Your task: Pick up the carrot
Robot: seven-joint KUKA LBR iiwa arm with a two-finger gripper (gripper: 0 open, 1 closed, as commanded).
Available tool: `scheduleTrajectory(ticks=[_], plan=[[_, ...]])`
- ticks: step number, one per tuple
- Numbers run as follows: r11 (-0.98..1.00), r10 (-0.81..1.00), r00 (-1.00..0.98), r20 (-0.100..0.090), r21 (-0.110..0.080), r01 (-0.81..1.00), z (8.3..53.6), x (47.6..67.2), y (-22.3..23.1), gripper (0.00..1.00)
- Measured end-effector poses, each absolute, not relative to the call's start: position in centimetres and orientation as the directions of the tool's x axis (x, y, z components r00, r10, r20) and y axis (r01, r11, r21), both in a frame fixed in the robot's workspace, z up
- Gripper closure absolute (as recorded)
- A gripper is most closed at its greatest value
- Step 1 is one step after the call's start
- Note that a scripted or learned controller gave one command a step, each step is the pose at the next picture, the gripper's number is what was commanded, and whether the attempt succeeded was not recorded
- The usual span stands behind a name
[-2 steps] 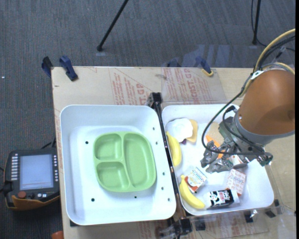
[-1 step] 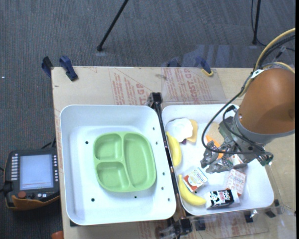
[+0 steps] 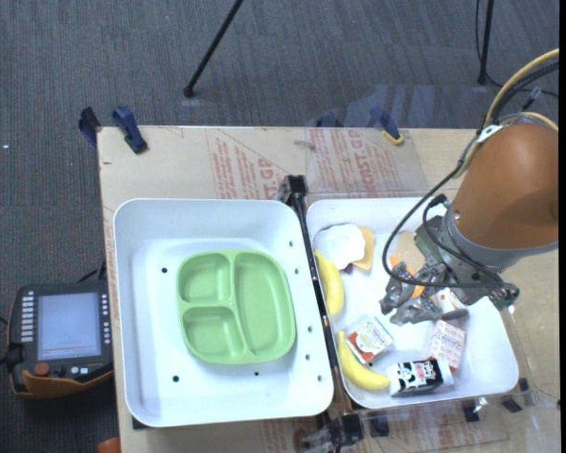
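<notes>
On the cardboard-topped table (image 3: 217, 154), the left shallow white plastic bin (image 3: 141, 253) holds a glossy pale-green three-compartment plate (image 3: 236, 307). The right white bin (image 3: 495, 371) holds a curved yellow banana (image 3: 331, 286), a small printed carton (image 3: 370, 340) and a black-and-white milk carton (image 3: 420, 376). A smooth orange sliver, seemingly the carrot (image 3: 402, 273), shows mostly hidden just beside the dark metal jaws over that bin's middle; I cannot tell whether the jaws are open or closed.

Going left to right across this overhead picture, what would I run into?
Handheld screen → green divided plate in the left bin → upper banana → small carton → gripper → orange-banded arm.
</notes>
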State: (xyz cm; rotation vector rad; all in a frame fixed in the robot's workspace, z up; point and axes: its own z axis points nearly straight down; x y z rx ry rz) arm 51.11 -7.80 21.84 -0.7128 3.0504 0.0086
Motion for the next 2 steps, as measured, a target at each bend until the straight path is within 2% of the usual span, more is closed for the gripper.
scheduleTrajectory(ticks=[1,2], plan=[[0.896,-0.444,-0.896,-0.014,0.004,-0.444,22.8,51.3,-7.6,1.00],[0.991,-0.131,-0.991,0.000,0.002,-0.131,23.9,49.1,-8.2,1.00]])
